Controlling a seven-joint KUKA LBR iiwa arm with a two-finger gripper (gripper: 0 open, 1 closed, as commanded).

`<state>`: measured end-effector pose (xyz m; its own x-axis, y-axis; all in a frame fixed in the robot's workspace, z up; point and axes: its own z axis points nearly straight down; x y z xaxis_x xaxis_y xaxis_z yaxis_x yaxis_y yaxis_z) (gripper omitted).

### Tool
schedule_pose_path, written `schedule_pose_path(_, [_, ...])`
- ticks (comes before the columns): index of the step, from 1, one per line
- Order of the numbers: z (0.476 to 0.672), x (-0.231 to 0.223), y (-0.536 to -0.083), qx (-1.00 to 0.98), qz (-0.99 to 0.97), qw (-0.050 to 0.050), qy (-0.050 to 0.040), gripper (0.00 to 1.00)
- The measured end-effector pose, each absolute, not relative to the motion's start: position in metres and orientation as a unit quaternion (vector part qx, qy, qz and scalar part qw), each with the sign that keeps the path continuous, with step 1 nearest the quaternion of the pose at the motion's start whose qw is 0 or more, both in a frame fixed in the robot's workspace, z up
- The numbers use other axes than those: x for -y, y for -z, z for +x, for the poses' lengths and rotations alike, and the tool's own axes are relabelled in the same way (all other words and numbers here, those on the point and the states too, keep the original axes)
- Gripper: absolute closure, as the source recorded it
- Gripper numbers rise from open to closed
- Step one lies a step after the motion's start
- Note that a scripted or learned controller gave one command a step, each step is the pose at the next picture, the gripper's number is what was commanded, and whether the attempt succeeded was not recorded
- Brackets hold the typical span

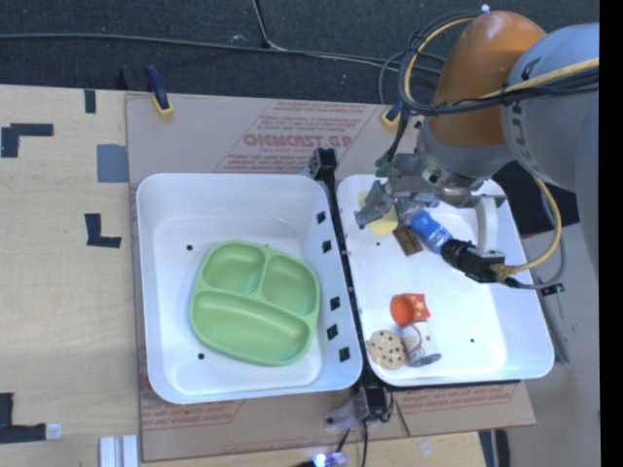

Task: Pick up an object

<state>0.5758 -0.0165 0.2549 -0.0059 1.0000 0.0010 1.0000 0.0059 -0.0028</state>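
Note:
My gripper (387,212) hangs low over the far left part of the right bin (506,348). A yellow object (384,226) peeks out just under it. A blue bottle-like object (426,230) and a small brown piece (409,242) lie right beside it on its near right. Toward the front of the bin lie a small orange-red object (410,307), a round speckled cookie (386,348) and a small can on its side (421,344), all apart from the gripper.
The left bin (165,212) holds a green divided plate (257,302). A black divider rail (333,261) runs between the two bins. A black cable plug (472,259) hangs off the wrist over the right bin. Bare white floor shows at the right bin's near right.

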Motion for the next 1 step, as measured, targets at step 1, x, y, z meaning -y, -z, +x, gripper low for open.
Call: schedule_pose_path(1, [0.5548, -0.0415, -0.2458, 0.709, -0.705, 0.002, -0.0009, 1.0])
